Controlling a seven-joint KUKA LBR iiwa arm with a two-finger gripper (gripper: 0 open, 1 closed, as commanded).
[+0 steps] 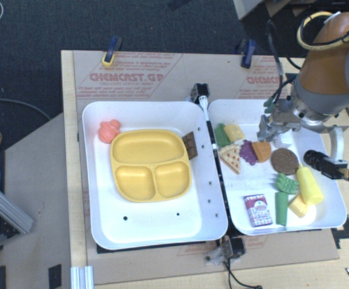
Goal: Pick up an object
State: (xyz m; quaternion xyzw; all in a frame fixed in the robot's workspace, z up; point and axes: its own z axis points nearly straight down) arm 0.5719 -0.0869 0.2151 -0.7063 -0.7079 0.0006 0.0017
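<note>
Down over the right bin (337,212) hovered the pincer (269,131), just above the orange block (260,149). Whether it was open or closed, I couldn't tell.

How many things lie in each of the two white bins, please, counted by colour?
Left bin:
Yellow: 1, divided plate
Pink: 1, toy
Brown: 1, small block

Right bin:
Green: 3
Yellow or cream: 4
Purple: 1
Orange: 1
Brown: 1, round cookie
Red: 1, small box

Total: 14. The right bin's pile is crowded, so its counts are approximate.

Grey arm (319,95), orange band (337,32), black cables
</note>
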